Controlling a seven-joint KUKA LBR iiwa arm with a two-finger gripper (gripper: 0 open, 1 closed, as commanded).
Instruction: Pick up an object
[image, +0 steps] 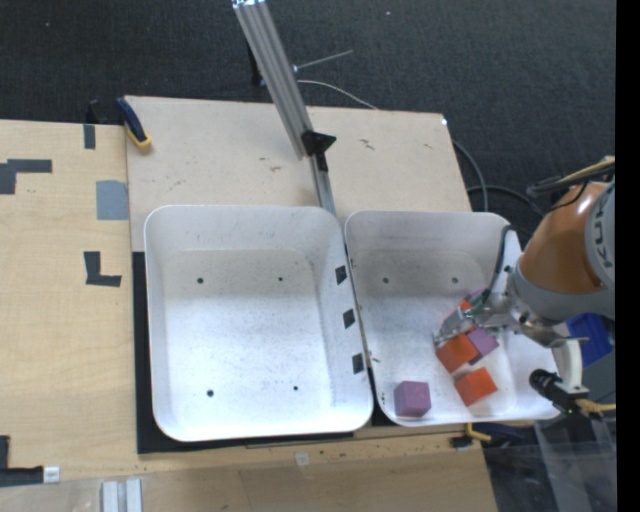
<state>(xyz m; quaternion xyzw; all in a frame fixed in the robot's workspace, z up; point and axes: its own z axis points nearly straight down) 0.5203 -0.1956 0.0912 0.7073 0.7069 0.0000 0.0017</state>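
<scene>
My gripper (462, 322) reaches from the right into the right bin (400, 250), low over a cluster of blocks near its right side. An orange block (457, 352) lies just under the gripper tips, with a small lilac block (483, 342) touching its right side. A second orange block (476, 386) sits a little nearer the front edge. A purple block (412, 398) lies apart at the bin's front. The grey arm with its orange band (560, 250) covers the bin's right rim.
The left bin (170, 240) stands beside the right one, sharing a divider with black clips (349, 318). A metal rail (285, 85) slants across the bench at the back. Cables run on the dark floor to the right.
</scene>
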